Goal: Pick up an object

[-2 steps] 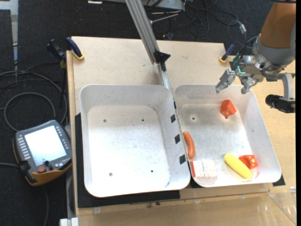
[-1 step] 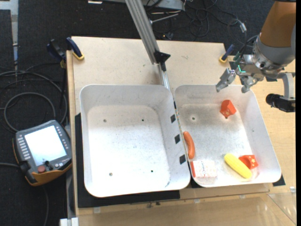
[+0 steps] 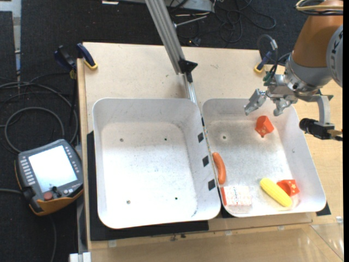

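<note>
Camera view from above and at a slant: a pale wooden bench (image 3: 142, 70) carries two shallow white bins side by side. All the loose objects lie in the right bin (image 3: 248, 157), which suggests it serves as the source for picking. The left bin (image 3: 147, 162) sits alongside as the likely drop place.

From the right, a grey arm with an orange band reaches in over the right bin's far corner. Its gripper (image 3: 268, 103) hangs with two fingers spread apart and nothing between them. It points down toward a small orange-red block (image 3: 264, 125) that rests on the bin floor just below and in front of the fingertips, apart from them. That block looks like the nearest candidate to pick up, since it stands alone with free space around it.

Other things lie nearer the front of the right bin. An orange sausage-shaped piece (image 3: 220, 167) lies against the dividing wall. A white box with red marking (image 3: 238, 196) sits at the front edge. A yellow banana-like piece (image 3: 275, 192) touches a red chunk (image 3: 289, 187) beside it.
</note>
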`<state>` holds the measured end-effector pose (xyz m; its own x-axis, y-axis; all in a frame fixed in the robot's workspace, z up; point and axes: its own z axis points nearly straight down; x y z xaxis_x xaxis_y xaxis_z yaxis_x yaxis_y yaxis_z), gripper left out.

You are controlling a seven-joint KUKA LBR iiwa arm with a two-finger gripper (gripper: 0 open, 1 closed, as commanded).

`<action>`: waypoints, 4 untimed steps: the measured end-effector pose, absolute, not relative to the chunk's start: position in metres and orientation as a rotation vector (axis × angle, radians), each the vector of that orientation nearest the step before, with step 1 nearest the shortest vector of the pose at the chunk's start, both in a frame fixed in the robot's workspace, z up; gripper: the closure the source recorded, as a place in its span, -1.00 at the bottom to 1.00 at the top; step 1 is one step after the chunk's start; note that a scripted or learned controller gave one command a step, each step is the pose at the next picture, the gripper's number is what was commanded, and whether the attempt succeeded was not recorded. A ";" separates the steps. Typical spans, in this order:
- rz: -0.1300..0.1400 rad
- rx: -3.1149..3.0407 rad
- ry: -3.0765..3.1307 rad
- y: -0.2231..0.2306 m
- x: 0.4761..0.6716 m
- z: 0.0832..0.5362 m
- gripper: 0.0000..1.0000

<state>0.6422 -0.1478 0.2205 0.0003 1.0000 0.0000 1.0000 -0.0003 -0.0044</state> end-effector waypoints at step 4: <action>-0.006 -2.223 -2.228 -0.148 0.636 0.190 1.00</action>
<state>0.6362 -0.1482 0.1898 -0.0023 1.0000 -0.0013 1.0000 0.0023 0.0067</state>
